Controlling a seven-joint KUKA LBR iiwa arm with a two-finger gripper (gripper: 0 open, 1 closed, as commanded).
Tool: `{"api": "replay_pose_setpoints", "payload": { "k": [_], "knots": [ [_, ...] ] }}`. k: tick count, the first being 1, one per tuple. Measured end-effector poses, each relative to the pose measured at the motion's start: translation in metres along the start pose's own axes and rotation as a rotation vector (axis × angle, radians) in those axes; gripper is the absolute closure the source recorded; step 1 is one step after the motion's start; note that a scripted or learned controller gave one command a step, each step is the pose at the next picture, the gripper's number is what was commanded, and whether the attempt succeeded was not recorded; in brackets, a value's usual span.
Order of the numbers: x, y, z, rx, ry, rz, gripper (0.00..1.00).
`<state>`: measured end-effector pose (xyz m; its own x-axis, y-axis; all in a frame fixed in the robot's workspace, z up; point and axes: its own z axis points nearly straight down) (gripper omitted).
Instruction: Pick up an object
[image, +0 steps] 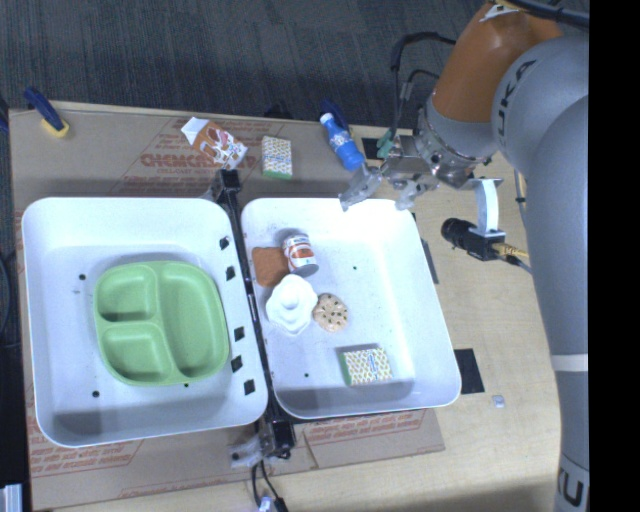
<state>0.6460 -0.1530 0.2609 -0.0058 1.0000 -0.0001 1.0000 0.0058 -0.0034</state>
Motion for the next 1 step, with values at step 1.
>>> {"api": "replay_pose_setpoints", "payload": {
  "k": [1],
  "knots": [
    [0.0399,0.0098,0.1651,0.005,0.001,-0.002,0.00]
  ]
}}
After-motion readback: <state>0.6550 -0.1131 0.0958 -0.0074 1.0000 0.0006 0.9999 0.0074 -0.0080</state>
